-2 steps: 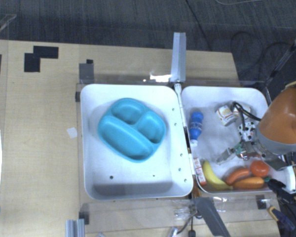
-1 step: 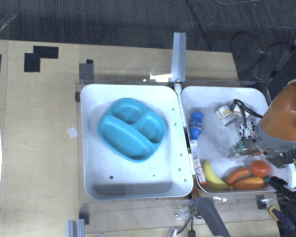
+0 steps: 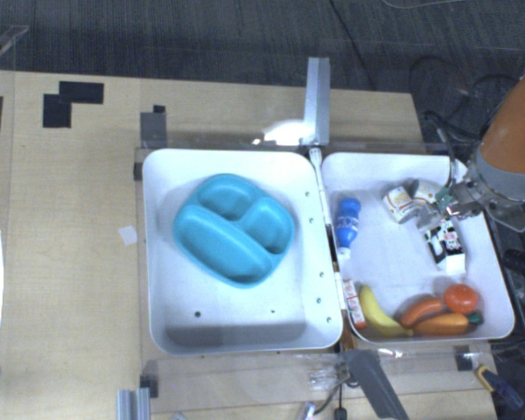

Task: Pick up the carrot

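Likely a light, stiff, slippery toy, the carrot [image 3: 442,324] lies just right of the banana [image 3: 378,313]; grasp across its thick middle. The gripper [image 3: 435,206] hangs well beyond the banana; I cannot tell whether it is clenched or released.

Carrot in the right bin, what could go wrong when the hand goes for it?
The carrot lies in the bin's near corner, crowded by the tomato and another orange piece, so the hand may grab or shove a neighbour instead. The bin wall close beside it leaves the hand little room, so a grasp could slip.
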Robot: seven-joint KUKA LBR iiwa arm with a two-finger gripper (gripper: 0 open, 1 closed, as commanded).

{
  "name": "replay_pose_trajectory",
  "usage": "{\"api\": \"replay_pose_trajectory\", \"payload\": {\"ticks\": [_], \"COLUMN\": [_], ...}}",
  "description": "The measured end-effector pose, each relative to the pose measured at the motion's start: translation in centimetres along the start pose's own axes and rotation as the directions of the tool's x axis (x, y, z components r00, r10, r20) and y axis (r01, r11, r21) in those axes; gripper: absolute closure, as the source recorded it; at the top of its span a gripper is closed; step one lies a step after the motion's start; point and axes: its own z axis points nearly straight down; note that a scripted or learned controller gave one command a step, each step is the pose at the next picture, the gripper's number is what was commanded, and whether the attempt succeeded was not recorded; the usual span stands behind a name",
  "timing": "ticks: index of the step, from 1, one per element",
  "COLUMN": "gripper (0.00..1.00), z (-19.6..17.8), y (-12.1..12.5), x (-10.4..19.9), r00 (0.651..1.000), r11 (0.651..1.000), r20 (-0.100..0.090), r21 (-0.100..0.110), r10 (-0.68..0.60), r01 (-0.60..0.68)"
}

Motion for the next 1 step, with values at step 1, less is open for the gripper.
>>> {"api": "replay_pose_trajectory", "payload": {"ticks": [1], "gripper": [1.0], "z": [-24.14], "y": [2.47], "x": [-7.18], "r00": [0.971], "r11": [0.971], "r20": [0.003], "r21": [-0.002], "r10": [-0.238], "r01": [0.238]}}
